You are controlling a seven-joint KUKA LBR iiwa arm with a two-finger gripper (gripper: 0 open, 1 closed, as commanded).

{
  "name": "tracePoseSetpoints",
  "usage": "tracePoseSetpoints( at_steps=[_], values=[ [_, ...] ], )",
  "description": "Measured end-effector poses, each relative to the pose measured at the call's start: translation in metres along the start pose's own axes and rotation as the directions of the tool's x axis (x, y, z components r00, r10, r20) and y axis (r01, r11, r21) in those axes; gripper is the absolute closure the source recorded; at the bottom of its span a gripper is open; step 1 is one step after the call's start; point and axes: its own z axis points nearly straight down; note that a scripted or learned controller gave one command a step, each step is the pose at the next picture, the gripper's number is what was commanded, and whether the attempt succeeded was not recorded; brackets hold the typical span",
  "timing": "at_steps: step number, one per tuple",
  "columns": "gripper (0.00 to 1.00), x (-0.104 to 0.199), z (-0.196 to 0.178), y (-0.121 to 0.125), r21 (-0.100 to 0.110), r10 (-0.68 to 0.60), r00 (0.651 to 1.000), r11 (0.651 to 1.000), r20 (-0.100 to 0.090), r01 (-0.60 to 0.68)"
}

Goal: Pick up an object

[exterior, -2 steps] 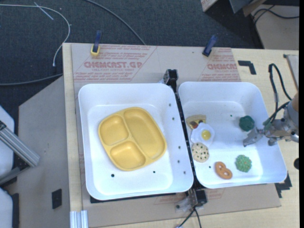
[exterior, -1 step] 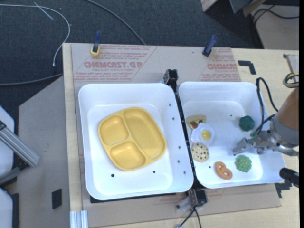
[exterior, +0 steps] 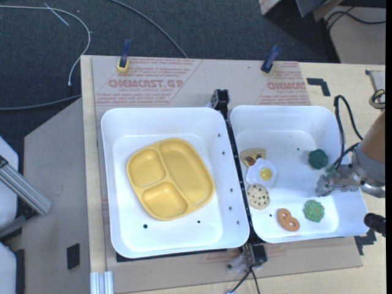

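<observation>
Six toy foods (exterior: pixel 265 174) beside hand (exterior: pixel 323 187)

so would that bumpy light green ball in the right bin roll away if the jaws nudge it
Probably yes. The light green ball looks round and sits free on the smooth floor of the right bin, so a nudge could roll it. Its bumpy surface may slow it slightly. It looks small, likely light.

Single fixed cam, mounted above the worktop (exterior: pixel 184 72), angled down at a slant. Mid-range: both white bins (exterior: pixel 116 164) fully in frame, dark floor (exterior: pixel 184 17) along top. Arm (exterior: pixel 373 158) enters frame right.
</observation>
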Motion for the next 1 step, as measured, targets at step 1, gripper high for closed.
tracePoseSetpoints(
  at_steps=[1],
  values=[
    [1.0,-0.0021,-0.0428,0.0011,-0.003,-0.002,1.0,1.0,0.003,0.002]
  ],
)
